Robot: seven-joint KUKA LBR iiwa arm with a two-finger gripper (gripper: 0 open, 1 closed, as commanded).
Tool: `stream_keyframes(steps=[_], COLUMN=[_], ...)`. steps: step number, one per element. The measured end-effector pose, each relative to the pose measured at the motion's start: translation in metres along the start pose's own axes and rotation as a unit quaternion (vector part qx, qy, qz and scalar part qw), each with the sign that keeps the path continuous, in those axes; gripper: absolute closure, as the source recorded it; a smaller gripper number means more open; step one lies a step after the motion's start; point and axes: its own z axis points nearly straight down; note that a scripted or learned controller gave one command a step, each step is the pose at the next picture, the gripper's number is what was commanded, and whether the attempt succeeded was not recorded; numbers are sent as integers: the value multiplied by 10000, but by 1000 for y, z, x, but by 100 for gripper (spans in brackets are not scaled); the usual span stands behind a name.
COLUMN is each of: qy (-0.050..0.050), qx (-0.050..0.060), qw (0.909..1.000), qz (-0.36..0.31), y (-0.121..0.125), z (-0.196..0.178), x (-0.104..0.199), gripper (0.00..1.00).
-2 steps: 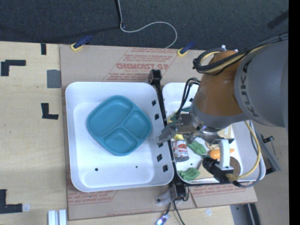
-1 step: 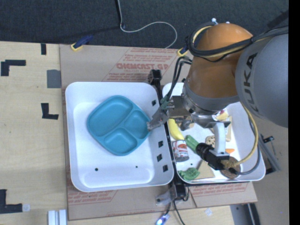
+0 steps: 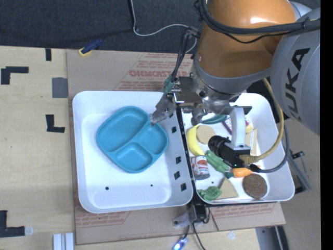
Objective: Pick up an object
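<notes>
Camera view | left bin [image 3: 83,139]: blue tray [image 3: 131,138] | right bin [image 3: 278,184]: banana [image 3: 193,139], clutter | pincer [image 3: 164,108] state unclear

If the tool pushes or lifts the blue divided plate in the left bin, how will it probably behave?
The blue divided plate looks like rigid moulded plastic, so probably stiff and light. Lying flat on the smooth left bin, it would likely slide rather than tip. Its low rim may be hard to pinch.
</notes>
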Motion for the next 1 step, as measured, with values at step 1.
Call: stream_keyframes(steps=[1], qy=[-33], qx=[59], qw=[10000], qz=[31], y=[-1], z=[-4], x=[-4], gripper=[100])
